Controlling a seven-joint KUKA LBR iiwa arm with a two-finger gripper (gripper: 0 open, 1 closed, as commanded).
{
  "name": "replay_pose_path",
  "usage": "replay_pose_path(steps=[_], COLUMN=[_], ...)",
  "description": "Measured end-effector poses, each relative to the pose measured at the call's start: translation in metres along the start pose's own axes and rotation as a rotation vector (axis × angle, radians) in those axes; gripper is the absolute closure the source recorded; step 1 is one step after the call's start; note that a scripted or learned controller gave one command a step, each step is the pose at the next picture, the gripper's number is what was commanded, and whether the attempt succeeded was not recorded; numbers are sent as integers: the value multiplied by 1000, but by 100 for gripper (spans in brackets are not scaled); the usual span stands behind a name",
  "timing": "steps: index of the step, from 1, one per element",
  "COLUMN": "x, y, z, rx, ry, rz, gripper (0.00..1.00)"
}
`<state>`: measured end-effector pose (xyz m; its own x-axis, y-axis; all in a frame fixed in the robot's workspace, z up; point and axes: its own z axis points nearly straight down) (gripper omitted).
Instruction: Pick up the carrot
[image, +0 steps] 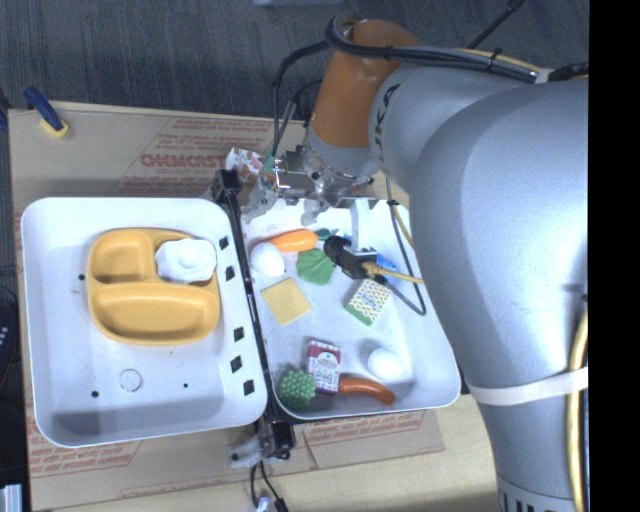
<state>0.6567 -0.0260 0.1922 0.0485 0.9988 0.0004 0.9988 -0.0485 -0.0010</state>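
Orange carrot (283, 240) lies in right bin (440, 372).

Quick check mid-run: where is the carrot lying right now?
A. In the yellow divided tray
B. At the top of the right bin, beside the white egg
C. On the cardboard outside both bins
B: the carrot lies at the right bin's upper end, just above the white egg.

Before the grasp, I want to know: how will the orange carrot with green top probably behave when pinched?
The orange carrot looks smooth and tapered, so it may slip. Its rounded body could roll towards the white egg. It seems a stiff, light toy.
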Motion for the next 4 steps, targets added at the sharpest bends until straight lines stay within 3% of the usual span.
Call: replay_pose_path(steps=[1,2,3,4], x=[0,41,-2,-4], y=[0,-44,-15,-109], z=[-10,1,-83,-7], rx=[2,7,3,6], ry=[0,-2,-1,-2], rz=[-3,611,676,901], gripper=[100,100,100,100])
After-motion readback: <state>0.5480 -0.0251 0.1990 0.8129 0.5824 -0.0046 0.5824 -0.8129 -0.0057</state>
